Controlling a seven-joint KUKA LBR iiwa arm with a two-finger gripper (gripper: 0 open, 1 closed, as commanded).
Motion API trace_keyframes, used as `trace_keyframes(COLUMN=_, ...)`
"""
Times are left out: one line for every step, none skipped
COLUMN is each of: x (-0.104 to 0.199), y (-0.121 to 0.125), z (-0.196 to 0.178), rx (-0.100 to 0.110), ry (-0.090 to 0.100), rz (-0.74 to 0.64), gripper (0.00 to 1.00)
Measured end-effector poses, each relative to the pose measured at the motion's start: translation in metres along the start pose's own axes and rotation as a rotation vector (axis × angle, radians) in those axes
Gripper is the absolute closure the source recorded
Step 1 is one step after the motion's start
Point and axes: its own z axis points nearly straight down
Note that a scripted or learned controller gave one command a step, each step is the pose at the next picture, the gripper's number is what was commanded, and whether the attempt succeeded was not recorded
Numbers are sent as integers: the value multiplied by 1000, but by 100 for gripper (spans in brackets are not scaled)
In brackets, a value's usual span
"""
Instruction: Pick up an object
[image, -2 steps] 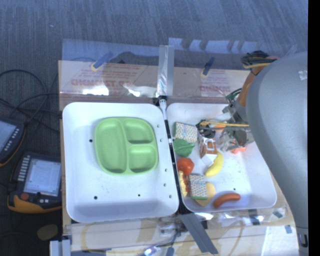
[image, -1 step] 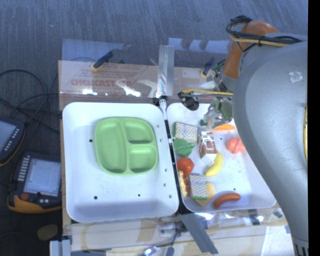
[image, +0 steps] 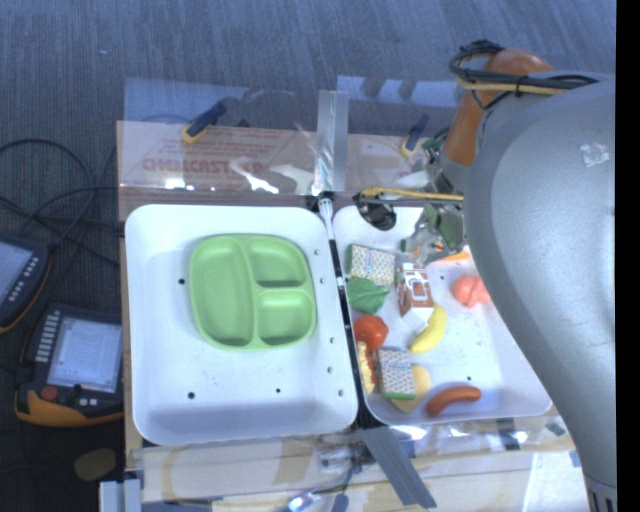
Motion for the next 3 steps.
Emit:
trace_keyframes(x=-1, y=0, z=-7, rx=4, ry=-4, rz=-7, gripper=100)
trace_keyframes(x=-1, y=-1, z=-15, rx=8, ry=-9, rz=-13, gripper=100)
trace_keyframes(x=-2, y=-1, z=-22, rx=11, ry=-14, rz=-19, gripper=100)
